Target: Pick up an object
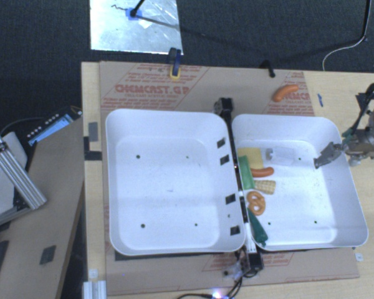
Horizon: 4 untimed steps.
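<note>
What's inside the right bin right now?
The right bin holds a cluster along its left wall: a yellow block, a small sausage, a corn piece, a pretzel and a long green item. Whatever lies beneath them is covered.

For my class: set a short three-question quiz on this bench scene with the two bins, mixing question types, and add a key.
1. True or false: the pretzel lies in the left bin.
2. Which lies outside both bins? A) orange sausage B) yellow block C) green strip
3. Over which bin's edge is the gripper?

Key: 1 false, it lies in the right bin. 2 A. 3 The right bin's.
</note>
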{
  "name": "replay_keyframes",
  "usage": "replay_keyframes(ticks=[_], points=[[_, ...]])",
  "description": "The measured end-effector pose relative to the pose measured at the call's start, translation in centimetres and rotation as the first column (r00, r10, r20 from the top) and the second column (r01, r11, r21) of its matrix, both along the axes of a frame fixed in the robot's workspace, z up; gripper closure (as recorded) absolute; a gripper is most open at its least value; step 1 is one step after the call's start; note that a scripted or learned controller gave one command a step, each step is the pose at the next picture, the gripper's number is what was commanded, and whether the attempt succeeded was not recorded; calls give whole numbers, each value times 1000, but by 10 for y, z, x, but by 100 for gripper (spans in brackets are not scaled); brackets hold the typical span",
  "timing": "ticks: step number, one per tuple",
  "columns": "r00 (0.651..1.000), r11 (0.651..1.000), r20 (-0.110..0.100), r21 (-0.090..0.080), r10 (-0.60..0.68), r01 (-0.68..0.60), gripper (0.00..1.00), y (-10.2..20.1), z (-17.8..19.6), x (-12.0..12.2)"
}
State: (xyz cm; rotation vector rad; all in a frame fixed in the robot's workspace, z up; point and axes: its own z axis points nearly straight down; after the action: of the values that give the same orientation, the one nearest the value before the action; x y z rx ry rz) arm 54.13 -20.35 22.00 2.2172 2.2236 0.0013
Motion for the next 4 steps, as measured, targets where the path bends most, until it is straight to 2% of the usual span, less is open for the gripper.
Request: replay_keyframes(ticks=[1,2,3,4], points=[[1000,1000,-7,4,4,-4,0,44,-70,-19],[1000,1000,1,3,6,-6,0,82,-138,52],[1000,1000,0,0,0,0,0,79,-136,50],[1000,1000,-7,3,-3,3,0,95,-136,-29]])
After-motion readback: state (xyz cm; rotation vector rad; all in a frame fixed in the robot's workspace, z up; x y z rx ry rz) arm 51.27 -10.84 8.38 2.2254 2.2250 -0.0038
